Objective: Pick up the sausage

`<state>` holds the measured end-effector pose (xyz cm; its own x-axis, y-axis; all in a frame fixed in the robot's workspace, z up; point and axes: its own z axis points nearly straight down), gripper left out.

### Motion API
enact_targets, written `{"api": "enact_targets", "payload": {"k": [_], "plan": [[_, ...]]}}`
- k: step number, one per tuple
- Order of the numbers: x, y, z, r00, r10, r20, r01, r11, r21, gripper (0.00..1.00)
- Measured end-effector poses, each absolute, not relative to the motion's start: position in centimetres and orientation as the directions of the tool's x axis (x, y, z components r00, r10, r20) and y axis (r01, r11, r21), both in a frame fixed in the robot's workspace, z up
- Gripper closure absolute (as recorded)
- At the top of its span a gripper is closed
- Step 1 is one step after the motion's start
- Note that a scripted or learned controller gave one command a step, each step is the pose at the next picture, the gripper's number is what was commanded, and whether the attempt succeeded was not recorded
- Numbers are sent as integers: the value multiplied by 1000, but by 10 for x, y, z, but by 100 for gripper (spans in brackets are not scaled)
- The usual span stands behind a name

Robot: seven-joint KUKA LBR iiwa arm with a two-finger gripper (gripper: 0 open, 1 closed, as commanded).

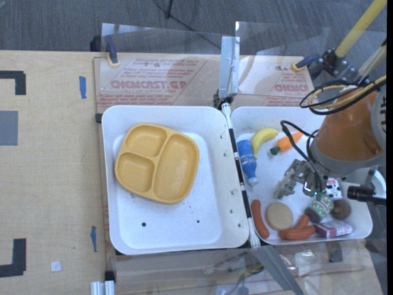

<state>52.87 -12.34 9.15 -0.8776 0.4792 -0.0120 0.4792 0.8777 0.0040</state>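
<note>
Camera view: end effector [299, 180] (perhaps open) hides bin [362, 229].

Below me lies a pale wooden surface [49, 183] with black tape marks [13, 82] and blue tape bits [82, 86] toward nine o'clock. At twelve o'clock, grey carpeted floor [258, 5] carries a dark cable [178, 2]. Light is even.

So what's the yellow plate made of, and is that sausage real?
The yellow plate looks like smooth molded plastic: one even color, rounded dividers, soft shine. The sausage, lying at the right bin's left edge, is probably a plastic toy too; it's evenly orange-red and glossy, though that's a guess.
</note>
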Motion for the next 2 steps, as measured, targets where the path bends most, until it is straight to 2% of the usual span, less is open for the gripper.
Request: {"api": "enact_targets", "payload": {"k": [1, 2], "plan": [[519, -155, 181, -840, 543, -6, 543, 840, 2, 100], [522, -147, 91, -854, 519, -16, 519, 855, 6, 100]]}}
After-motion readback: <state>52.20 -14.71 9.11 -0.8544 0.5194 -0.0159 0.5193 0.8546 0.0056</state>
